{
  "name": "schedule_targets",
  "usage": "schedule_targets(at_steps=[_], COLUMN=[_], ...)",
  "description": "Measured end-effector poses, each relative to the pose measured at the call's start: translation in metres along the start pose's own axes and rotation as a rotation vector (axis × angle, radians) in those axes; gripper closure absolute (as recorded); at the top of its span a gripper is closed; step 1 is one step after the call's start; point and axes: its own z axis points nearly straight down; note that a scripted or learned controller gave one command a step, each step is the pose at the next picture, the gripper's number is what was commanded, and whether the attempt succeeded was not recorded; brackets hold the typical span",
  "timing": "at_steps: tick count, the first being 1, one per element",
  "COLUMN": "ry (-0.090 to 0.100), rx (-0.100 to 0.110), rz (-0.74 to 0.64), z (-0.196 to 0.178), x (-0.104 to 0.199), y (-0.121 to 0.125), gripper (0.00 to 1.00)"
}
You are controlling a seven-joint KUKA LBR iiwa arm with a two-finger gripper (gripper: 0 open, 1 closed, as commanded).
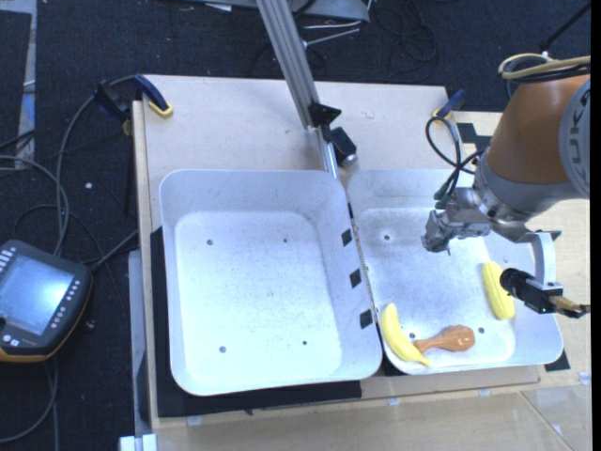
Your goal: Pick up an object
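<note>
Above the right bin (394, 216), my tool (438, 240) hovers, its opening impossible to tell, with two bananas (401, 336) and a drumstick (449, 339) below it.

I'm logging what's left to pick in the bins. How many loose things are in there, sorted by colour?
Yellow: 2, a banana at the right bin's near-left corner and a yellow piece by its right wall.
Orange-brown: 1, a drumstick-shaped toy beside the banana.
Total: 3, all in the right bin.

Two yellow bananas (400, 336) (498, 290) and what looks like a brown drumstick (448, 340) lie in the right bin (404, 216).
</note>
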Motion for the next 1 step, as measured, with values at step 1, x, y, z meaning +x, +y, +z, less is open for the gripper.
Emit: schedule_targets(at_steps=[1], ry=[0.000], rx=[0.000], rz=[0.000], z=[-0.0521], x=[0.0000], y=[0.0011], gripper=[1.00])
